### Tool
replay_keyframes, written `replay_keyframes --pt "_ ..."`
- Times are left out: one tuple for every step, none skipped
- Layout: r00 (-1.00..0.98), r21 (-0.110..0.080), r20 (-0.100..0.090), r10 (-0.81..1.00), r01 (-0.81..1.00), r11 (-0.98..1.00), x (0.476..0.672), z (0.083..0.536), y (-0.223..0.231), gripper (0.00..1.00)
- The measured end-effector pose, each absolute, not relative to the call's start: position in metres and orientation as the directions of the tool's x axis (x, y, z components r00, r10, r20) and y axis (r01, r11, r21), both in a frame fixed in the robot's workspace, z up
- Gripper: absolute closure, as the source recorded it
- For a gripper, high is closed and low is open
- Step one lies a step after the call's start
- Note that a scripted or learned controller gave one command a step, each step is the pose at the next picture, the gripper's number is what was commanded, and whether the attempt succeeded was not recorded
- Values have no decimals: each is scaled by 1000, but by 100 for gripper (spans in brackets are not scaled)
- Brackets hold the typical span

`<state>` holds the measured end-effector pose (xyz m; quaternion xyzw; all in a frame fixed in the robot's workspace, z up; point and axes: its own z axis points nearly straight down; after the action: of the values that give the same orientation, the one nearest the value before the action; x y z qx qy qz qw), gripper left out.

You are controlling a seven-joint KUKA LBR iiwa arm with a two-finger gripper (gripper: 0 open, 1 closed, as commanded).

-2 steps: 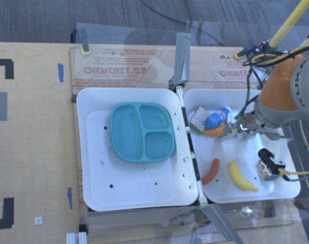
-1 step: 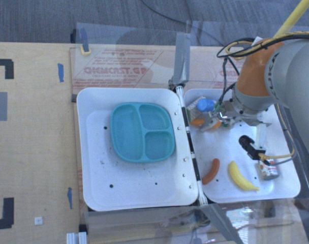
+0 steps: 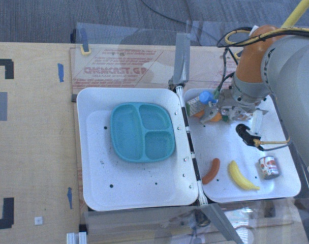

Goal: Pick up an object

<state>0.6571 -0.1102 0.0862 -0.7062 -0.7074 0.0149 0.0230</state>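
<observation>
Lettering printed in red on a clear sheet [image 3: 116, 70] lying at the far edge of the worktop [image 3: 32, 136] reads "CHEMCAST GP"; the smaller lines around it are too fine to read. Short strips of blue tape [image 3: 60, 72] and black corner marks sit on the pale wood.

The bin on the view's left [image 3: 93, 187] is shallow white plastic with rounded corners and a few dark specks. At its middle lies a teal plate [image 3: 143, 132], matte and rounded, moulded into three compartments.

In the right-hand bin [image 3: 281, 187], the gripper [image 3: 221, 113] hangs over the far left corner, and its bulk hides whether it is open or closed, so that cannot be told. Crowded beneath and beside it are a blue object [image 3: 206, 96], a greyish-green packet [image 3: 193, 105] against the bin's left wall, and an orange object [image 3: 211, 119]. All three are partly covered, their shapes are hard to make out, and none can be seen to be held.

Toward the near edge lie three things apart from one another. One looks like a reddish-brown sausage [image 3: 211, 171], slightly curved, near the left wall. A smooth yellow banana [image 3: 241, 176] lies at the middle. A small metal can [image 3: 269, 167] rests on its side near the right corner, its red and white label too blurred to read.
</observation>
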Motion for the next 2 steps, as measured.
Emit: replay_keyframes --pt "-3 -64 2 1000 998 3 654 94 -113 100" --pt "122 4 -1 993 993 -122 661 202 -114 100"
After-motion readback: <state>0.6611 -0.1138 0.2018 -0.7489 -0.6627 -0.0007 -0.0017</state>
